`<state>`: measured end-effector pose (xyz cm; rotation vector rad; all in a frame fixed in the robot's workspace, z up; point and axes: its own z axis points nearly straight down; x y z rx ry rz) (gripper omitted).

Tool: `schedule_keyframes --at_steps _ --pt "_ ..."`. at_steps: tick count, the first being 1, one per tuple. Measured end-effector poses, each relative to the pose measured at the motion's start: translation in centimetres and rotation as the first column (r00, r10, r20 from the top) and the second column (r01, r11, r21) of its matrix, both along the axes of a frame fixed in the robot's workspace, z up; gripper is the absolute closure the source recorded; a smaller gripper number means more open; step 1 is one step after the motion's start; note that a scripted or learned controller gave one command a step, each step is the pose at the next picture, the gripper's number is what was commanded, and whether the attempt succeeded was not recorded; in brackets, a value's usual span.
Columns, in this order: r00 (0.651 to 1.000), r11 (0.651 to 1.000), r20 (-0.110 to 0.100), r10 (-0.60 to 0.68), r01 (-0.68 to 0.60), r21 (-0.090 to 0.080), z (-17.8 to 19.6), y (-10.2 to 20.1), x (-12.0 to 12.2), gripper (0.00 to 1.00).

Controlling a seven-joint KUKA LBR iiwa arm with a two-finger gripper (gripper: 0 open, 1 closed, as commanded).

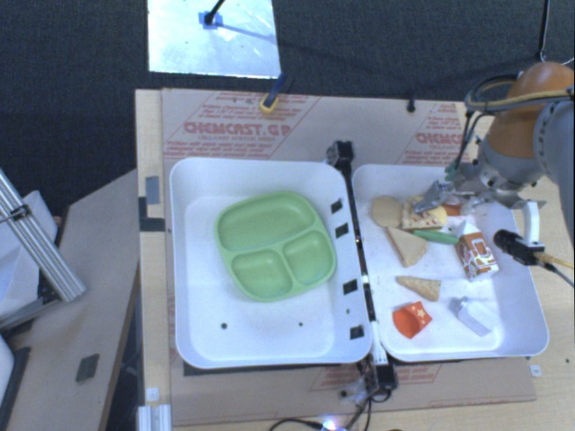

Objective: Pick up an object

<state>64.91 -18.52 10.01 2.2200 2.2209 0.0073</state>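
- The likeliest target is the yellow cheese-like wedge (422, 215), lying at the far side of the right bin (530, 330), since the gripper (440, 194) sits low right over it.
- Whether the gripper is released, clenched or grasping anything, I cannot tell; its tip is small and blends into the clutter, so no hold can be claimed.
- Crowding is the main risk: the wedge touches or overlaps a tan round piece (386, 210) on its left and a tan triangular slice (406, 245) just nearer, with a green stick (440, 237) beside it. A close could catch two things, or shove them all aside.
- The flat pieces lie flush on the bin floor, so a grip may slide over the top and come up with nothing.
- The small carton (474, 255) stands just right of the cluster and could be knocked over by a sideways move.
- Well apart and nearer lie another tan wedge (420, 286), a red piece (411, 320) and a grey piece (470, 316).
- The left bin (193, 268) holds a green divided plate (274, 245), away from the action.
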Motion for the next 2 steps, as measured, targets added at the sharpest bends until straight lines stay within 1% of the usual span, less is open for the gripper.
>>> schedule_keyframes --at_steps 1,2 --pt "1.000 1.000 0.010 0.004 -0.004 -0.003 0.3 0.0 0.5 0.00" --pt "1.000 1.000 0.014 0.006 -0.006 -0.008 1.4 -0.2 0.5 1.00"
